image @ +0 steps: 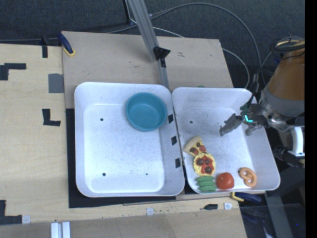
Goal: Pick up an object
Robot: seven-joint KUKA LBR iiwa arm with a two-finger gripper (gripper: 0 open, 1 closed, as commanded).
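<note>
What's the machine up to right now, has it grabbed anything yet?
Tool over right bin, nothing held. Pizza slices, tomato, pretzel lie untouched near front. Path unobstructed.

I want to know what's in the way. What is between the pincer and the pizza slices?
Nothing. In the camera view, bare white bin floor lies between the pincer and the pizza slices.
</note>
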